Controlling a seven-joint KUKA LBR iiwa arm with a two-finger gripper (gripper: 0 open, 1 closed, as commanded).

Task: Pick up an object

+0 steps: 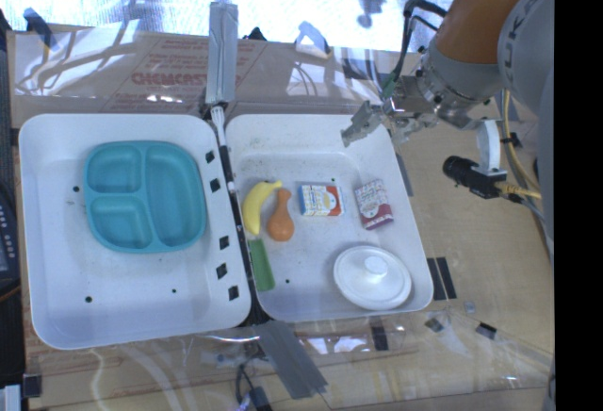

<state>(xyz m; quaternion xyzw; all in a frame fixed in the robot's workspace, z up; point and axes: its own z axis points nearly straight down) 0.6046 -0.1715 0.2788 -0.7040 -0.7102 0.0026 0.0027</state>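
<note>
The right bin (283, 301) holds several objects. A yellow banana (257, 205) lies at its left side, touching an orange pear-shaped toy (281, 217), with a green stick-shaped piece (261, 265) just below them. In the middle lies a small white and blue carton (320, 200), and to its right a red and white packet (374, 204). A round white lidded bowl (372, 275) sits at the front right. My gripper (362, 126) hangs over the bin's far right rim, above and apart from all of them, with nothing seen in it.
The left bin (57, 296) holds a teal divided plate (145, 194). A dark clipped ridge (229, 239) separates the two bins. A cardboard sheet (151, 70) lies behind the bins. The grey and orange arm (490, 13) fills the upper right.
</note>
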